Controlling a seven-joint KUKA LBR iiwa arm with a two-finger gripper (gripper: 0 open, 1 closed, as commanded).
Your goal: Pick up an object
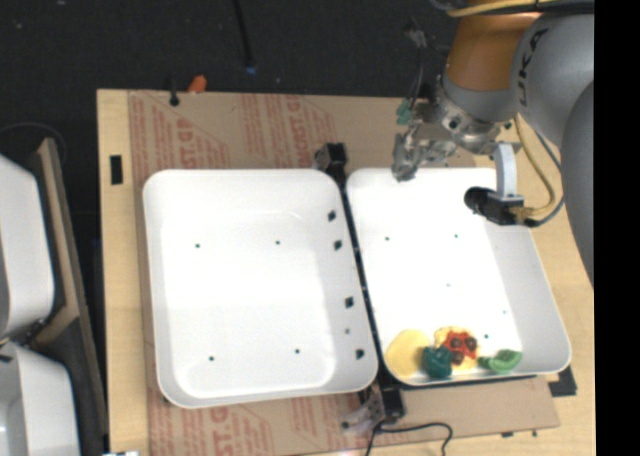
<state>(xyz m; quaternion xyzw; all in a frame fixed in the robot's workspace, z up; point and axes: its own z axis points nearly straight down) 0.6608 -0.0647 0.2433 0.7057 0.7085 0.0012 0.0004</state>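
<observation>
Small objects lie together at the near edge of the right bin (pixel 520 274): a pale yellow disc (pixel 404 351), a dark teal piece (pixel 436 362), a red and orange toy (pixel 459 343) and a green piece (pixel 503 359). My gripper (pixel 405 166) hangs over the far left corner of the right bin, well away from these objects. Nothing shows between its fingertips.
The left bin (pixel 250 284) sits beside the right one, with black clips along the divide. Both rest on a cardboard sheet (pixel 240 129). A black part on a cable (pixel 492 204) hangs at the right bin's far edge. White equipment stands at the far left.
</observation>
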